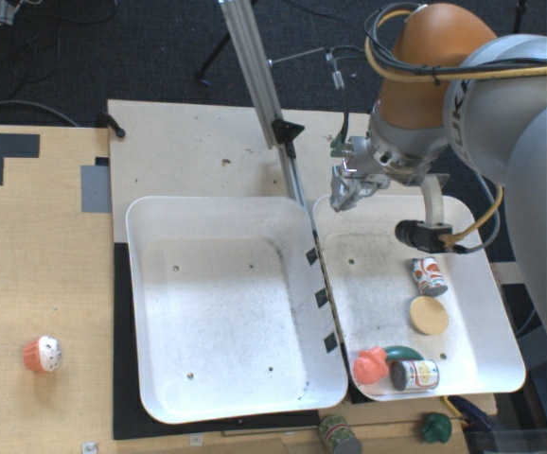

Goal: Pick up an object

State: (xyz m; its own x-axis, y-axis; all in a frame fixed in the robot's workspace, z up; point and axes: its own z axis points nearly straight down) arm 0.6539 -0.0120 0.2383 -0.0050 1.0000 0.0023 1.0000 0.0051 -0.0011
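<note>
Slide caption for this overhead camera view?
KUKA arm's gripper hovers over the right bin's far corner; small can, tan disc and jar lie nearer.

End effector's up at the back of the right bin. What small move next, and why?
Probably bring the end effector toward the near end of the right bin. It hangs over the bin's far edge, while the small can, tan disc and pink object lie nearer the front.

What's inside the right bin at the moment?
The right bin holds a small can, tan disc, pink object and dark jar; a green item sits partly covered behind them.
</note>
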